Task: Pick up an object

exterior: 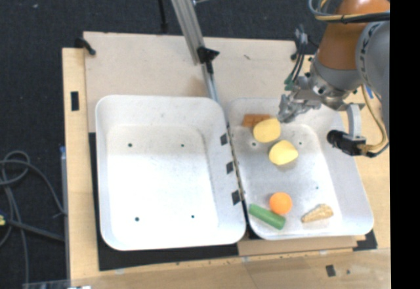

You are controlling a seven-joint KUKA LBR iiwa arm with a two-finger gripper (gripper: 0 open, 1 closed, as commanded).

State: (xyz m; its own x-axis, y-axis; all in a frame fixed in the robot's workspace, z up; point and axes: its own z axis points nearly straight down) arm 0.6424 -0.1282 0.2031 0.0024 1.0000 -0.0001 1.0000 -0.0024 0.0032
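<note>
The upper yellow piece [266,130] sits just below-left of the gripper [287,110], whose grip state I cannot tell.

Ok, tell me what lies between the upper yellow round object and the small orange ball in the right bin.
In the camera view, a second yellow round object lies between the upper yellow one and the orange ball.
</note>
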